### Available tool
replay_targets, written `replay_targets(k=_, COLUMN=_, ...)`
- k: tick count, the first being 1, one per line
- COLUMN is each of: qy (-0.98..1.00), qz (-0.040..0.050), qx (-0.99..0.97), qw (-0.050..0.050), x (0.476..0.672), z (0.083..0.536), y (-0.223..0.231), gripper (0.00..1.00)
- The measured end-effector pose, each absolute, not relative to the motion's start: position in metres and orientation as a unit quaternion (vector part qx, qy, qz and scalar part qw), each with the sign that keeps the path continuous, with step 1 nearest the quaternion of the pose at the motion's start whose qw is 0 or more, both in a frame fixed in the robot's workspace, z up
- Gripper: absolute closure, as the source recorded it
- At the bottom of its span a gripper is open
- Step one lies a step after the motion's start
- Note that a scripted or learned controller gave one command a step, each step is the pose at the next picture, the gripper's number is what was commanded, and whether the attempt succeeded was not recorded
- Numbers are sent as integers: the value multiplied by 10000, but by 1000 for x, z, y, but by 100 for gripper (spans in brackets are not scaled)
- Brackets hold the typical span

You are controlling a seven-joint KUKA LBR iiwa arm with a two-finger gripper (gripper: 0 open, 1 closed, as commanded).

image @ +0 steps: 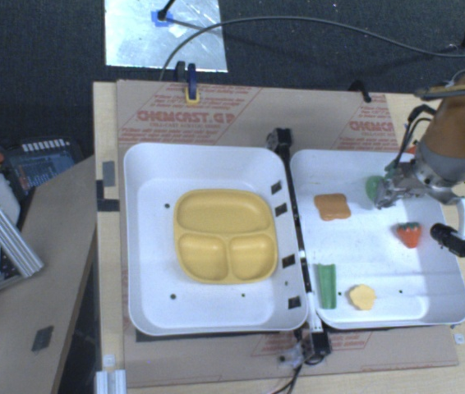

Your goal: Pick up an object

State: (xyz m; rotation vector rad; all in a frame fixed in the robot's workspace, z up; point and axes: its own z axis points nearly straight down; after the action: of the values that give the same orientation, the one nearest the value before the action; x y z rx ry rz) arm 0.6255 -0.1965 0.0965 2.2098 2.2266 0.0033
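The right bin [430,302] holds several small items. A tan toast-like piece [332,206] lies near its left side, and a green round piece [372,187] sits at the back, partly hidden by the gripper. A red and orange piece [410,234] lies toward the right. A green stick [326,286] and a yellow lump [361,296] rest near the front. My gripper [387,194] is low in the right bin, right next to the green round piece. Whether it touches that piece is unclear.
The left bin [146,286] holds a yellow divided plate [224,235]. The grey arm with its orange band [454,142] comes in over the right bin's far right corner. A black fitting [454,240] juts over the right rim. Cables cross the dark floor behind the bench.
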Motion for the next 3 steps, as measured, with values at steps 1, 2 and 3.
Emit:
replay_targets(k=1, qy=7088, qz=15, qx=7054, qw=27, x=622, z=160, y=-196, gripper=100)
replay_targets(k=2, qy=7090, qz=17, qx=7052, qw=35, x=624, z=205, y=-200, gripper=100)
replay_targets(k=3, qy=7091, qz=13, qx=7051, qw=26, x=625, z=240, y=-201, gripper=100)
